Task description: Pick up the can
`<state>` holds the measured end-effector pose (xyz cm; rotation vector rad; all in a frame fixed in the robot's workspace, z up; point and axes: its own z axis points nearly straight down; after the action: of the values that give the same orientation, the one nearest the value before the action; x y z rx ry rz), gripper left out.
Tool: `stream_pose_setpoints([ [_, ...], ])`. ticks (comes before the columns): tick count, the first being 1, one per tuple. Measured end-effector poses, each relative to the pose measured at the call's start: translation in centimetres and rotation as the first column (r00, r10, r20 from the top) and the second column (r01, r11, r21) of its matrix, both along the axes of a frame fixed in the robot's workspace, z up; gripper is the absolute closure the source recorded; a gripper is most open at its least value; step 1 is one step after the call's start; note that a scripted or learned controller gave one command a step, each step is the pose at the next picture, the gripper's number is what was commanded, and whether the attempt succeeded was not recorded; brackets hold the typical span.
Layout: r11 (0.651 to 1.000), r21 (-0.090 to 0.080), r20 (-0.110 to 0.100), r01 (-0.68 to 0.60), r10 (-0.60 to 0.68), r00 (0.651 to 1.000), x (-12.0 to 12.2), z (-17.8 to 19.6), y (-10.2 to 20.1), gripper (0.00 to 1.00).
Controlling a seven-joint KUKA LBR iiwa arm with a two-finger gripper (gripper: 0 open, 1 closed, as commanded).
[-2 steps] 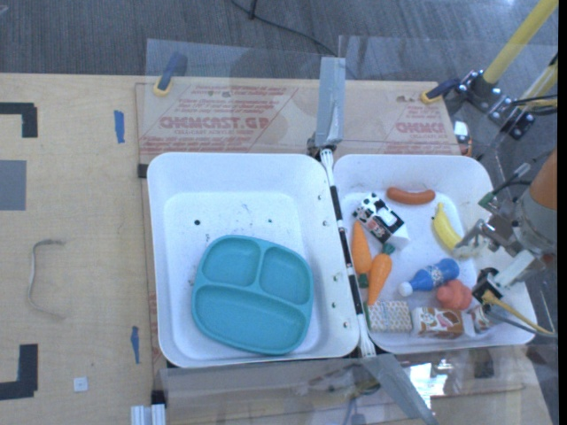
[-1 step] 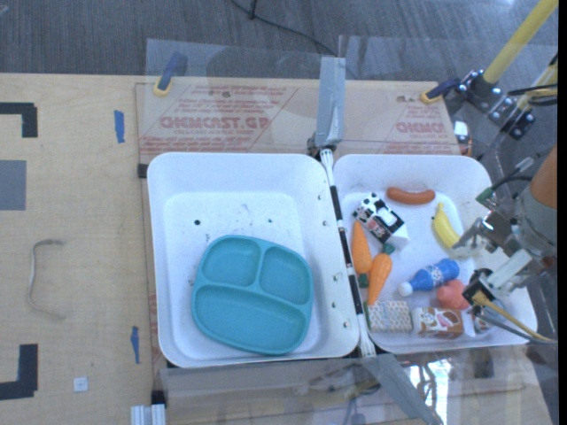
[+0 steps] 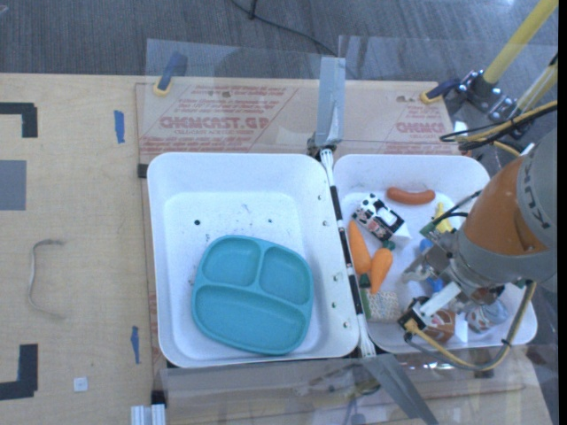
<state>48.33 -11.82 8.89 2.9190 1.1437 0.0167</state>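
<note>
White plastic bins, two side by side on the counter [image 3: 80,202]. The grey arm [image 3: 500,228] w/ orange band is in the cluttered bin [image 3: 403,161], and the claw [image 3: 427,271] sits low among the items. Can't tell if the claw is released or clenched, since wrist and clutter cover it. Nothing visibly sits in it, so no grasp to report.

The can [image 3: 441,326] is, at a best guess, the brownish round thing just below the claw in the picture. It's near the bin's front wall, partly behind robot hardware. A silvery-red item [image 3: 487,315] beside it, under the wrist, could be the can instead; too blurred to settle. Either one looks to be on the bin floor, not lifted.

Other stuff relative to the claw:
- carrots [image 3: 359,246] just beyond it, toward the divider
- a speckled square [image 3: 383,305] near it on the same side
- a black-and-white toy [image 3: 379,218] and a sausage [image 3: 412,196] further up and away
- a blue divided tray [image 3: 252,295] well apart, in the other bin [image 3: 230,159]

Progress, as a judgement: approach approx. done, w/ the arm in the right bin & close to the likely can. Still left: line up over it, close on it, lift clear. Neighbours crowd the spot, so a miss or a wrong pick is prob. the main risk.
</note>
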Motion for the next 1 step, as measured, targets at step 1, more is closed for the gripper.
stream_pose_setpoints([
  [1,0.994,0.002,-0.008,-0.106,0.107,0.994,-0.29,5.00,-4.66,0.00],
])
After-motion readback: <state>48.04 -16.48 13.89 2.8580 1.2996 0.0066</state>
